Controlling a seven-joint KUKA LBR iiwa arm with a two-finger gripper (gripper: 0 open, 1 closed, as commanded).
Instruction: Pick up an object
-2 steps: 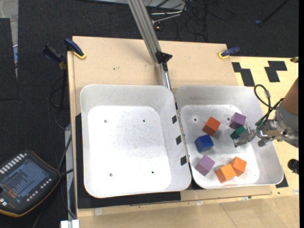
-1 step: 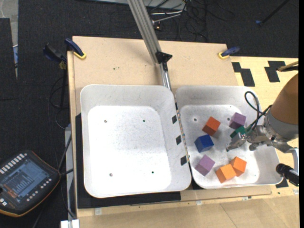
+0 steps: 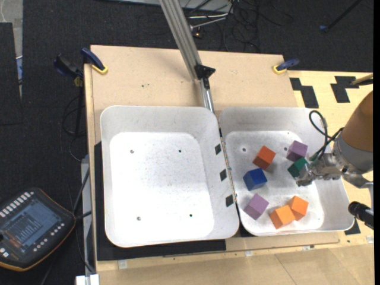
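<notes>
At the right of the frame the grey arm (image 3: 356, 141) reaches into the right bin (image 3: 332, 221), its gripper (image 3: 304, 176) low over the bin floor and pressed against a dark green block (image 3: 295, 167); whether the block sits between the fingers cannot be told from this slant. Around it lie a purple block (image 3: 297, 149) just above, an orange-red block (image 3: 265, 157) and a blue block (image 3: 255, 178) toward the bin's middle, and another purple block (image 3: 256, 206) with two orange blocks (image 3: 289, 212) along the lower edge. The left bin (image 3: 119, 123) sits beside it on the desk (image 3: 148, 76), with a handheld controller (image 3: 29, 230) at lower left.
</notes>
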